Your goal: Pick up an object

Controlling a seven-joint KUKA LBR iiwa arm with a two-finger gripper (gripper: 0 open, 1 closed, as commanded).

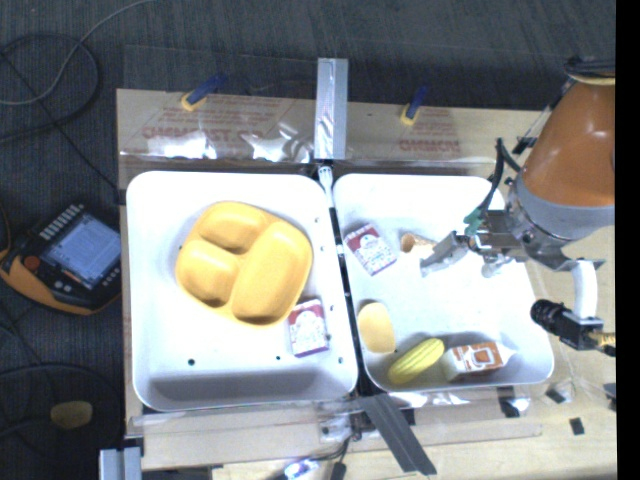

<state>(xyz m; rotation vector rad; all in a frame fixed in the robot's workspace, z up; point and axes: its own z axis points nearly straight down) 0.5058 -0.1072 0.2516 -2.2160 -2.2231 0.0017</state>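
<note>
Camera view: The tabletop carries two white bins side by side. The left bin holds a large yellow tray at frame centre-left and a small red-and-white carton near its lower right corner. The right bin holds a second red-and-white carton at its upper left, a small tan piece just beside it, a pale yellow round item at its lower left, a yellow-green corn cob along its lower edge, and an orange-and-white box touching the cob's right end. The arm enters from the right of the frame. The claw hangs over the upper middle of the right bin, near the tan piece; its fingers cannot be told as spread or pressed together, and nothing is visibly pinched. A handheld controller lies on the floor at the left of the frame.
</note>
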